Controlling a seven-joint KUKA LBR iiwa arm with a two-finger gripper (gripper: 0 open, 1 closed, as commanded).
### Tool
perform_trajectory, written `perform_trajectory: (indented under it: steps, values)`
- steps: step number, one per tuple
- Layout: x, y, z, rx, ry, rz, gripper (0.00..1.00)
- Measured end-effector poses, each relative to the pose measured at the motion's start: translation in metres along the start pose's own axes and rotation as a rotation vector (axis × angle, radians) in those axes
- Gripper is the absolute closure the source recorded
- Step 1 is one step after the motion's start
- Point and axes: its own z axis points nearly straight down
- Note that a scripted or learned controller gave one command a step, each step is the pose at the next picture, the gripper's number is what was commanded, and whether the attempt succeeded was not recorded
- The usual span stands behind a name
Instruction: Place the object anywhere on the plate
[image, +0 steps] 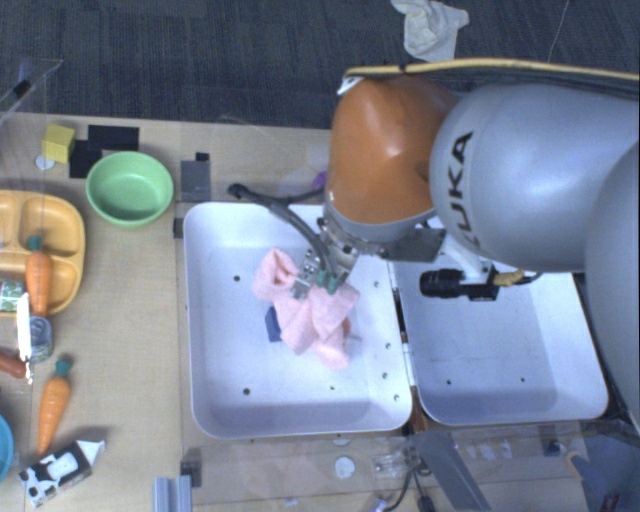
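Note:
A crumpled pink cloth (310, 315) lies in the middle of the left white bin (230, 400). A small blue thing (272, 323) peeks out from under the cloth's left edge, and a bit of orange (347, 326) shows at its right edge. My gripper (316, 276) points down onto the cloth's upper part, touching it or just above it. The big grey and orange wrist hides the bin's back right corner. The yellow divided plate (55, 215) sits at the far left of the bench, with a toy carrot (37, 280) resting on it.
A green bowl (129, 188) stands behind the plate, with yellow and black blocks (85, 148) beside it. Another toy carrot (53, 402) and a small cow-patterned carton (60, 470) lie at the front left. The right white bin (510, 390) is next to the left one.

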Motion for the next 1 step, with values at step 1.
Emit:
perform_trajectory:
  steps: [1]
  values:
    - [0.0092,0.0699,0.0874,0.002,0.001,0.228,1.0]
